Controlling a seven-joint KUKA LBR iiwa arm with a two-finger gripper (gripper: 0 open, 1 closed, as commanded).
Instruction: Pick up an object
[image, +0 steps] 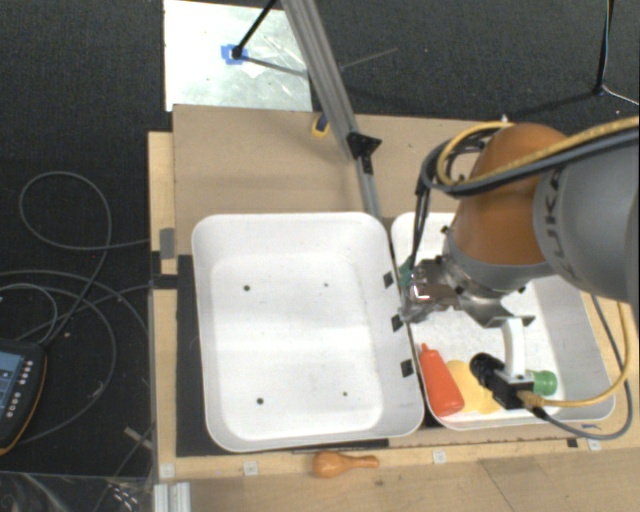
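Orange-red bottle-shaped piece (441, 380) lies by the near left wall of the right bin (567, 345), touching a yellow piece (468, 386); the tool (422, 291) hangs farther back, its opening impossible to tell; best centre over the piece, then descend clear of the wall.

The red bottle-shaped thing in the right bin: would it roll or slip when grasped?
The red bottle-shaped thing lies on its side and looks rounded, so it may roll if pushed. Its smooth, tapering body could slip. The yellow thing beside it may block rolling.
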